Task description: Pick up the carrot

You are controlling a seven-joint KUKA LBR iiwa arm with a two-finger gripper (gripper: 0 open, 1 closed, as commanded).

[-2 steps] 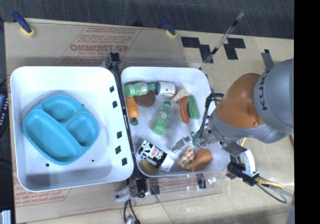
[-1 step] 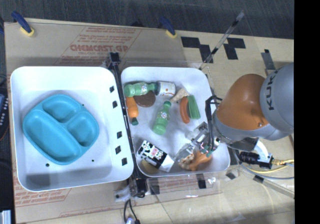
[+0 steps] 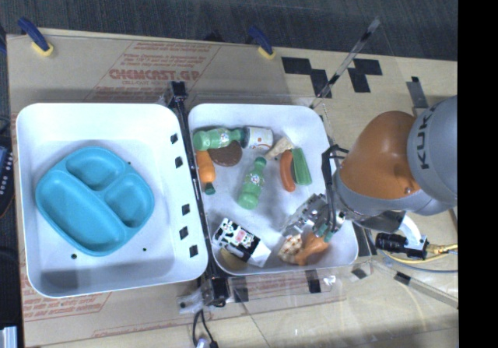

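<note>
Carrot (image 3: 205, 170), orange, lies against the right bin's (image 3: 257, 114) left wall, untouched, while the hand (image 3: 313, 223) hovers at the bin's opposite near corner, grip state unclear, so the reach seems just starting and must cross leftward.

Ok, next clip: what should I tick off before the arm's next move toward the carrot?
1. Carrot in view: ok. The carrot lies in the right bin, along its left wall.
2. Tool above the carrot: not ok. The tool is at the bin's lower right corner, on the opposite side.
3. Tool free of other items: cannot tell. An orange piece lies right under it.
4. Room around the carrot: not ok. The wall is on one side and a brown round piece is close on the other.
5. Low path across the bin: not ok. The small green bottle lies in between.
</note>
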